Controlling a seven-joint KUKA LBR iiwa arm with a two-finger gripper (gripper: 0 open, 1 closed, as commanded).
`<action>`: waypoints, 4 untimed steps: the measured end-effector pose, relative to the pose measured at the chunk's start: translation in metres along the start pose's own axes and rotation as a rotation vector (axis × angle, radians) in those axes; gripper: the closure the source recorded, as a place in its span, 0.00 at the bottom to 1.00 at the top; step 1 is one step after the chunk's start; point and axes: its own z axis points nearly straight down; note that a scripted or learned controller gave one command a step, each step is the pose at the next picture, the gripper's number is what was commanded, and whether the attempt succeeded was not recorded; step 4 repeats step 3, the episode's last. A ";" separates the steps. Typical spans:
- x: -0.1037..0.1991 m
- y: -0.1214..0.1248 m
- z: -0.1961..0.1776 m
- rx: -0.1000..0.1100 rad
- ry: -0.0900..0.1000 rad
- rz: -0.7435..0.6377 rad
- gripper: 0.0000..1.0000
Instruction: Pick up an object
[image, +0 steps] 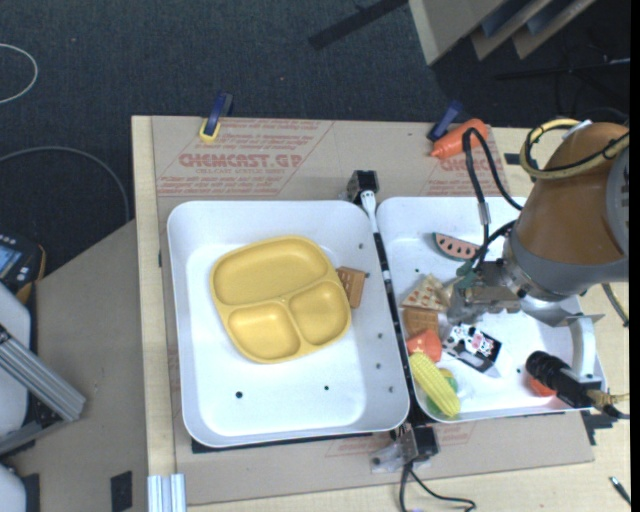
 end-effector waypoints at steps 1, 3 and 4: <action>0.049 -0.002 -0.023 -0.008 -0.002 -0.001 1.00; 0.047 -0.012 -0.008 0.001 -0.002 0.006 1.00; 0.047 -0.012 -0.008 0.001 -0.002 0.006 1.00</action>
